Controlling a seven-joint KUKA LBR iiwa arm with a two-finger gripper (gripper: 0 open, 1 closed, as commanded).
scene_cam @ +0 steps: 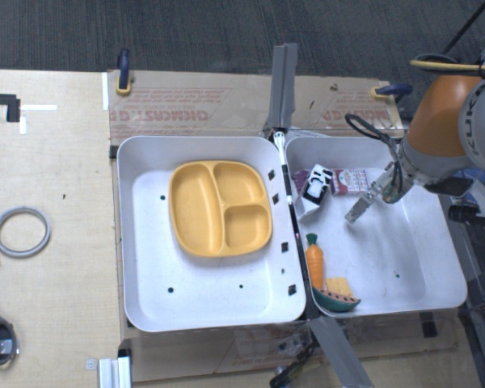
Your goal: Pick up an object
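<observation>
Yellow divided plate (221,208) in left bin (145,297); gripper (364,206) above right bin (436,281), near carrot (314,263).

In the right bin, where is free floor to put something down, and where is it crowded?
Free floor in the right bin: the lower right, between the hand and the front wall. Crowded: the left wall, with the carrot, sponge and melon slice, and the back left corner, with the black-and-white toy and pink box.

right bin (436,289): centre open | clutter along left wall: carrot (314,262), carton (316,184)
</observation>
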